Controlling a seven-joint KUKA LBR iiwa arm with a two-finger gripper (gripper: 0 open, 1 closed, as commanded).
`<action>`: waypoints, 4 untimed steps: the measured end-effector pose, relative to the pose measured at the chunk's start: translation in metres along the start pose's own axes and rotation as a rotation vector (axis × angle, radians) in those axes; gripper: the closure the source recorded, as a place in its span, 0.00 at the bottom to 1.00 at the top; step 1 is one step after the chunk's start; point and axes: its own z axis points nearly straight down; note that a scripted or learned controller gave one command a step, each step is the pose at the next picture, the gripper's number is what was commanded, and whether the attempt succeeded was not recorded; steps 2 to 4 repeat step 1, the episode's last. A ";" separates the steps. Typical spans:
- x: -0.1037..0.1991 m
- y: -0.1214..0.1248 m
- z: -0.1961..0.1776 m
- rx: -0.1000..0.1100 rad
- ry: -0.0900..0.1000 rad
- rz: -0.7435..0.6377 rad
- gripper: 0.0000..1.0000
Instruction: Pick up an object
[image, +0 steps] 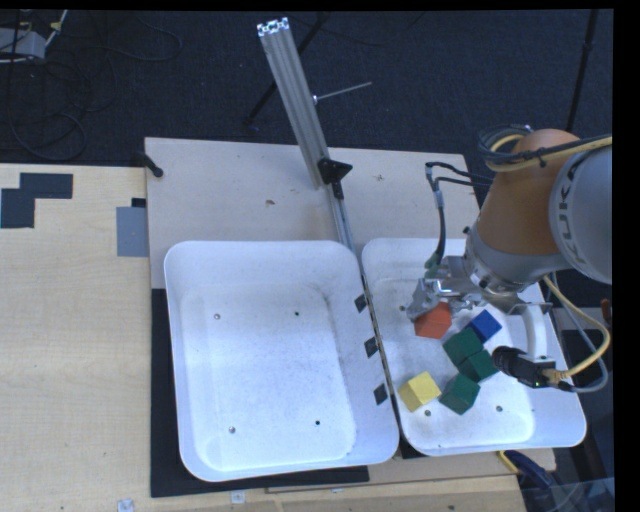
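Note:
The right bin (500, 425) holds several small blocks: an orange block (433, 323), a blue block (485, 326), two green blocks (468, 351) (461, 393) and a yellow block (420, 390). My gripper (440, 293) hangs low over the bin's upper middle, directly above the orange block and touching or nearly touching its top edge. The arm's grey and orange wrist covers the fingers from above. No block is visibly lifted.
The left bin (265, 360) lies beside the right one, with a row of black clips (366, 325) along the shared wall. A slanted aluminium rail (300, 110) rises behind the bins. Cables loop around the wrist at the right.

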 end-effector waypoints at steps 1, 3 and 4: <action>0.081 0.044 0.005 0.004 -0.001 -0.004 1.00; 0.081 0.044 0.005 0.004 -0.001 -0.004 1.00; 0.081 0.044 0.005 0.004 -0.001 -0.004 1.00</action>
